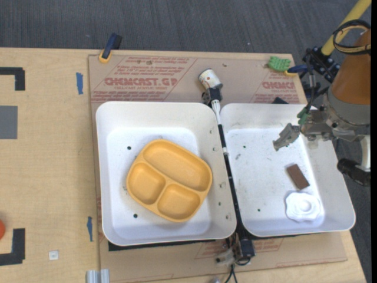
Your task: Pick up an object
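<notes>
In the right bin (247,158) a small brown block (297,176) lies near the right wall, with a white round lid-like piece (303,207) just in front of it. A yellow three-compartment plate (169,180) lies in the left bin (112,158). My gripper (287,137) hangs over the right bin's upper right part, up and to the left of the brown block and apart from it. I see nothing held in it. The grey wrist and the orange band (353,78) reach in from the right.
A white and black knob (208,80) stands behind the seam between the bins. A green clip (277,63) and a blue-yellow clamp (109,47) sit on the cardboard's back edge. Cables hang by the arm at the right.
</notes>
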Motion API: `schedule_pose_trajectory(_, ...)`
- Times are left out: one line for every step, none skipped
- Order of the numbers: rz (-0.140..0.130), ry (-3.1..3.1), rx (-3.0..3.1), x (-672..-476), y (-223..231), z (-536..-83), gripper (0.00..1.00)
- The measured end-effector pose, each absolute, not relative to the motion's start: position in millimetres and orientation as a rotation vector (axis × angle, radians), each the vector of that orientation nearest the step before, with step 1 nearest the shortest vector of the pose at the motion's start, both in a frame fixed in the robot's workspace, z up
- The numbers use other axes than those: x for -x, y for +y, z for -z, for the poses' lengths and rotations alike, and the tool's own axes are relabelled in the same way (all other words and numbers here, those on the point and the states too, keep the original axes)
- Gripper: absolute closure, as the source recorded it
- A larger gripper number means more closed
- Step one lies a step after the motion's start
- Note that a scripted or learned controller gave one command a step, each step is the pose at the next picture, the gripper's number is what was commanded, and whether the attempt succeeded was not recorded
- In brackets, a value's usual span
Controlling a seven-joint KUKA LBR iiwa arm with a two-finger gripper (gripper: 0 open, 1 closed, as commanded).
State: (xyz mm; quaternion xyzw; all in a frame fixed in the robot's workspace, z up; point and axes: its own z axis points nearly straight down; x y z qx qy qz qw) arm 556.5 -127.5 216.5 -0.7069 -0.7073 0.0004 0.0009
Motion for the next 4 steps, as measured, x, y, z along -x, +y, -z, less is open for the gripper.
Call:
schedule_pose_trajectory(0.0, -1.939, 2.472, -479.0, -170, -87, 0.0)
schedule_pose_trajectory(0.002, -2.392, 2.041, -520.0, -186, -85, 0.0)
schedule_pose_trajectory(0.003, -2.863, 1.307, -578.4, -167, -85, 0.0)
schedule_pose_trajectory(0.009, -2.88, 1.231, -647.0, -216, -86, 0.0)
